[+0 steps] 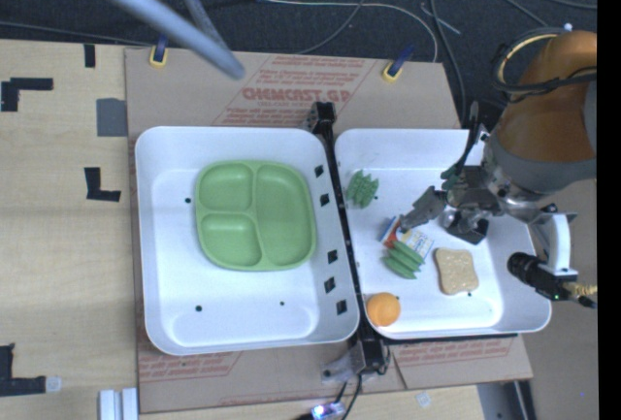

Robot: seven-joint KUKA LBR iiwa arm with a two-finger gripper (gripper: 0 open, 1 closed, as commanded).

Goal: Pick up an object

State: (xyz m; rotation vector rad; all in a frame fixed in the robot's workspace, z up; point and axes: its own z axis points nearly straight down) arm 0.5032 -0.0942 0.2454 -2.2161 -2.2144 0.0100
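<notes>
- Orange fruit (384,308): lies at the near left corner of the right bin (519,316), close against the divider between the two bins.
- Slice of toast (455,271): flat on the right bin floor, to the right of the orange fruit and apart from it.
- Green ridged item (405,260): lies just left of the toast, at a slant; a small packet with red and white print (403,237) touches its upper end.
- Second green item (363,187): small and leafy in outline, farther back in the right bin near the divider, well apart from the others.
- Pincer (419,212): low over the middle of the right bin, reaching leftward from the wrist, its tip just above the printed packet. Whether the fingers are spread or closed cannot be told from this angle, and nothing is seen between them.
- Arm (543,127): grey with an orange band, enters from the right and stands over the right bin's far right side.
- Left bin (155,214): holds a green divided plate (256,215) with three compartments, lying flat near the centre.
- Tabletop (58,243): both bins rest on a cardboard sheet (291,83) with red print; black cables run across the dark area behind.
</notes>
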